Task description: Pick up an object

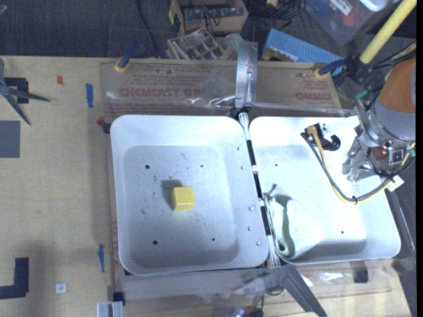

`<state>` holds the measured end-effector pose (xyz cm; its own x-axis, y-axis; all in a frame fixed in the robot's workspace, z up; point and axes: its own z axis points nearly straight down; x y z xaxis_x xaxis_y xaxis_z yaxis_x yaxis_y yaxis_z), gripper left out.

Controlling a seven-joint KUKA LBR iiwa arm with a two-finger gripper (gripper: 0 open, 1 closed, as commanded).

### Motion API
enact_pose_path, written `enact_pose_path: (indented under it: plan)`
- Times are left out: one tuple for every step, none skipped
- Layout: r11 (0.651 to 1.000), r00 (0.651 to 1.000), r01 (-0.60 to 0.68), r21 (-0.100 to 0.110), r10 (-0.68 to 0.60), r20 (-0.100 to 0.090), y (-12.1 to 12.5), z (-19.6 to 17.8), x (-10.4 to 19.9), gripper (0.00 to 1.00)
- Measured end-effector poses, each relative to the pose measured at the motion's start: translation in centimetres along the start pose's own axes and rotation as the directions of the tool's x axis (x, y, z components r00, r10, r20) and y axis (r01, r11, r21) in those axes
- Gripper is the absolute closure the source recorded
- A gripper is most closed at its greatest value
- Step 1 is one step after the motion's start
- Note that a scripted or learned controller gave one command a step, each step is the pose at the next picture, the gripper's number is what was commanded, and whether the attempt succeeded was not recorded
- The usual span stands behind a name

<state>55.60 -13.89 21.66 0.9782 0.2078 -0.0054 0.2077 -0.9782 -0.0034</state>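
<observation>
A yellow cube lies near the middle of the left bin. A limp grey-green object rests against the left wall of the right bin. My gripper hangs over the right side of the right bin, below the grey wrist with its orange band. It is open, with nothing between its fingers. It is far from the cube and well to the right of the grey-green object.
A yellow and black cable loops from a black fitting across the right bin's floor to the gripper. A raised divider separates the two bins. Cardboard and clutter stand behind the bins.
</observation>
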Motion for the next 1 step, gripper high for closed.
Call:
enact_pose_path:
  plan:
    - [1.0,1.0,-0.012,-0.001,0.012,-0.003,-0.58,2.16,-5.66,1.0]
